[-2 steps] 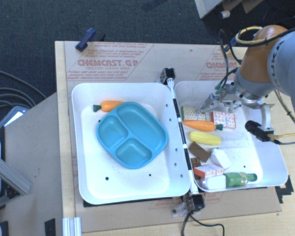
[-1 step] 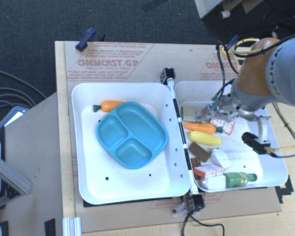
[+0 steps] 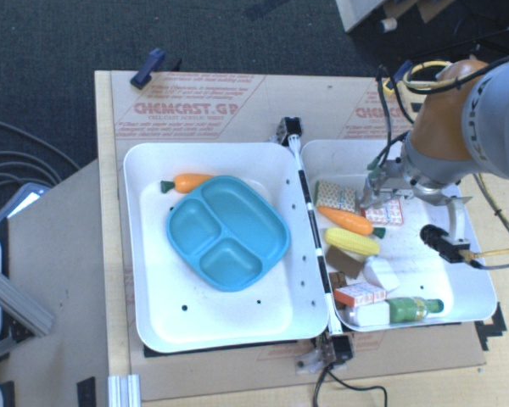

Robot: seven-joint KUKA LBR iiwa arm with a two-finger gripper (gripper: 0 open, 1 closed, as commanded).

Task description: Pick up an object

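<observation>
Over right bin | tool tips indistinct | arm cropped

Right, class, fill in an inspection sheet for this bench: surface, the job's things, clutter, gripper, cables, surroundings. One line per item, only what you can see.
Surface: bench top printed with red lettering, bearing two white bins, left bin and right bin, side by side.
Job's things: right bin holds a carrot, corn cob, green bottle, small red box and checked packets.
Clutter: left bin holds a blue divided tray with a second carrot at its upper left edge.
Gripper: gripper low over the right bin near the packets; grip state unclear.
Cables: yellow and black cables by the arm; grey cables on the floor at left.
Surroundings: dark carpet; blue clamp at the bench's far edge.
</observation>
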